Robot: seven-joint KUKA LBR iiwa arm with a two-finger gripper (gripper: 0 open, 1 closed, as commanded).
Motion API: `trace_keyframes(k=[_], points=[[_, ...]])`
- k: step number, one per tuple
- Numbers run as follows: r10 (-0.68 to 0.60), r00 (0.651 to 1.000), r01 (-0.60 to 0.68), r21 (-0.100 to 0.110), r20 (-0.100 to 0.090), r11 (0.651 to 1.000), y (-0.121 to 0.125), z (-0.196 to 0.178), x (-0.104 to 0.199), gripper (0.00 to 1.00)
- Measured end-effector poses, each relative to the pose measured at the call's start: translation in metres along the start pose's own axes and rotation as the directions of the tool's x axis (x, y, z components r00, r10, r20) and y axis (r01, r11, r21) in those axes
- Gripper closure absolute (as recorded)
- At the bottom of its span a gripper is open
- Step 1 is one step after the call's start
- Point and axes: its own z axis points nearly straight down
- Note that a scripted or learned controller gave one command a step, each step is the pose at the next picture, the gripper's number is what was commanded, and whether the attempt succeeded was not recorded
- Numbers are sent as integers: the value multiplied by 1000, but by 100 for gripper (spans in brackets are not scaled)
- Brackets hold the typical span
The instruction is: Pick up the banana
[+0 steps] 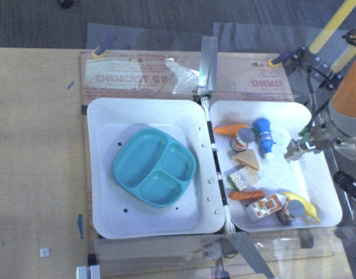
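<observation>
Banana [302, 206], smooth, yellow and curved, lies in the near right corner of the right bin [323, 179], just beside a small carton [266, 206] printed in white and orange-brown and a little dark-topped can [284, 213]. Next to the carton lies a glossy red-orange sausage shape [246, 195]. Farther up the same bin sit a checked, speckled packet [243, 178], a tan wedge like a slice of bread [247, 158], a round can with a grey lid [244, 139], a tapering orange carrot [230, 129] and a blue bottle with a white cap [263, 136].

The end effector [298, 146] hangs over the right side of that bin, well apart from the banana, grey metal with a touch of green; whether its fingers are parted or closed I cannot tell. Nothing is seen in its grip.

The left bin [102, 173] is shallow, white and matte, with rounded corners, and carries a teal plastic plate [155, 167] moulded into three compartments, set at a slant.

Both bins rest on a pale wooden surface [32, 156], on a sheet of printed brown cardboard [131, 77] under clear film. Beyond the far edge runs dark grey carpeted floor [166, 4], and yellow bars [339, 17] cross the upper right corner.
</observation>
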Motion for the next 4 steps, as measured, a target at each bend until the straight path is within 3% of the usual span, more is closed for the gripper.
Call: trace_keyframes(k=[1, 2, 3, 4], points=[[0, 1000, 0, 0, 0, 1000, 0, 0, 0, 0], [-44, 999, 44, 1, -1, 999, -42, 97, -19, 0], [30, 1000, -30, 1, -1, 1000, 20, 70, 38, 0], [30, 1000, -30, 0, 1, 1000, 75, 38, 0, 0]])
